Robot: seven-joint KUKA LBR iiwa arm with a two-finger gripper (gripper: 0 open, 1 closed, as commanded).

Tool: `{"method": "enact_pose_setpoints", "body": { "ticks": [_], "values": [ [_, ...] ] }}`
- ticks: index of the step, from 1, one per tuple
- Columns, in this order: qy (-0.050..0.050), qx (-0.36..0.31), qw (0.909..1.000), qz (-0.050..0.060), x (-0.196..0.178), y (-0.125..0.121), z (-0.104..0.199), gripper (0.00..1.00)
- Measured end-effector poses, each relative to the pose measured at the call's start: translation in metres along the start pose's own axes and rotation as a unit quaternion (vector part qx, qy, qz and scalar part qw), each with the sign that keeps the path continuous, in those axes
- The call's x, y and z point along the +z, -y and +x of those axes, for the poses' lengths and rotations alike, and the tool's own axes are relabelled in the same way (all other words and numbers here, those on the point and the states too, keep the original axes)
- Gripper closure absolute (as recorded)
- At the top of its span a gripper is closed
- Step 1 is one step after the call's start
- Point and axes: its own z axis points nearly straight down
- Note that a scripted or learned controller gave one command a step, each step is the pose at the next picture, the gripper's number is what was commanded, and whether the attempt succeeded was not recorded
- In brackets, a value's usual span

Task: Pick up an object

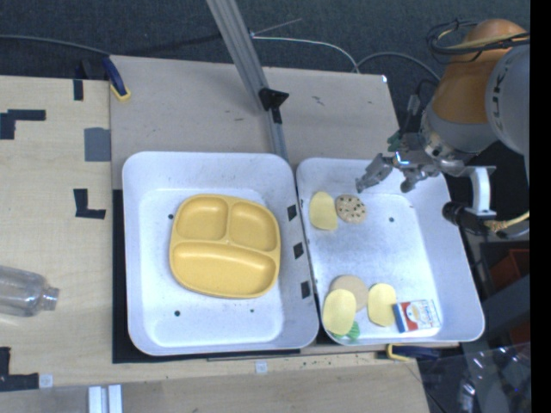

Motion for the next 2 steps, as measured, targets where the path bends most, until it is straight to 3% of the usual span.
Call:
{"method": "enact_pose_setpoints", "body": {
  "ticks": [1,2],
  "values": [
    [-0.001,-0.001,1.0000,0.000,-0.010,0.000,0.002,1.00],
    [0.001,0.002,1.0000,0.002,0.029,0.003,-0.015,1.00]
  ]
}}
